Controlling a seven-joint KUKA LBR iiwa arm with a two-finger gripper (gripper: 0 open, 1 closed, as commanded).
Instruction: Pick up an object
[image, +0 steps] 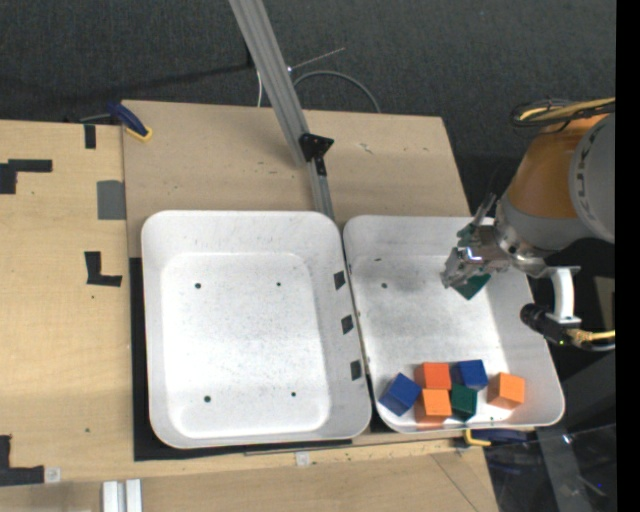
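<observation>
My gripper (468, 272) hangs over the upper right part of the right bin (400, 300), reaching in from the right. A small dark green block (476, 285) sits between its fingers, and the gripper is shut on it. The block looks lifted a little off the bin floor. Along the bin's near edge lies a cluster of blocks: a blue one (400, 392), an orange one (435, 375), another blue one (470, 373), a second orange one (434, 404), a green one (462, 401) and a third orange one (507, 389).
The left bin (240, 320) lies beside the right one. A slanted metal pole (285, 90) runs down from the top to the gap between the bins. Black clips (347, 323) sit along the shared rim.
</observation>
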